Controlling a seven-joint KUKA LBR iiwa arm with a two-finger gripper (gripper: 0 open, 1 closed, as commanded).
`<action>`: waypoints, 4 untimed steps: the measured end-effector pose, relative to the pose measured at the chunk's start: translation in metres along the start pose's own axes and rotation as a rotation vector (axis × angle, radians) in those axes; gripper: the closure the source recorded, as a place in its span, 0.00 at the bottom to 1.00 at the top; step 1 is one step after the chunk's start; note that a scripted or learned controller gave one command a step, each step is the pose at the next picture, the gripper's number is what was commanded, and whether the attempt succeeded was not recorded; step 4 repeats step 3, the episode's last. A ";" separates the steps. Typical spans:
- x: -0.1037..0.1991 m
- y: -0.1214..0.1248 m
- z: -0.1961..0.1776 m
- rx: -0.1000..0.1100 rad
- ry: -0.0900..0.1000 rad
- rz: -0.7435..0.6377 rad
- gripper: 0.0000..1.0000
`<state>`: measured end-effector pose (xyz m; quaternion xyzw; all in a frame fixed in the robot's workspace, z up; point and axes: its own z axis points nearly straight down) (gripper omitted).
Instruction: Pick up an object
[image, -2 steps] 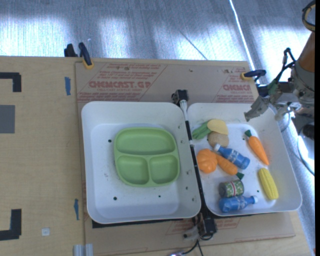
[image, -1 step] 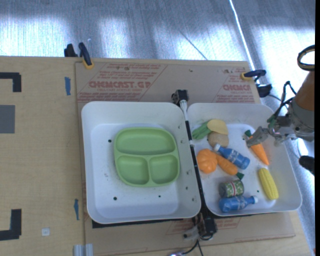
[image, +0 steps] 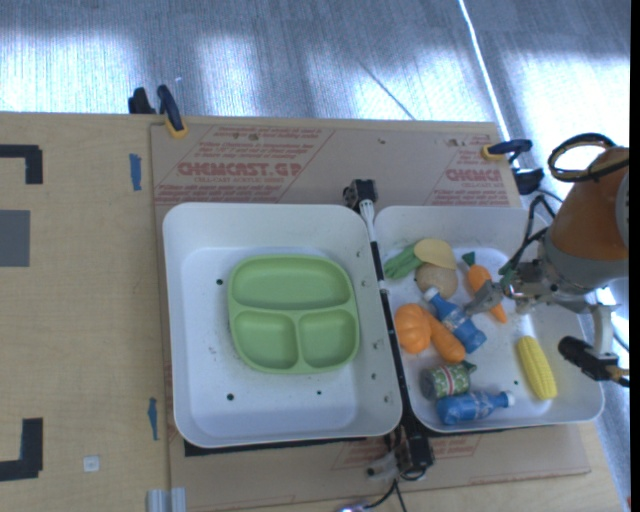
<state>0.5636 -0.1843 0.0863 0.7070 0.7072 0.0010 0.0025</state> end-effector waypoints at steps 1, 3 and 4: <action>-0.002 0.001 -0.012 -0.005 -0.004 0.001 1.00; 0.099 0.054 -0.099 0.002 0.003 -0.002 1.00; 0.099 0.054 -0.099 0.002 0.003 -0.002 1.00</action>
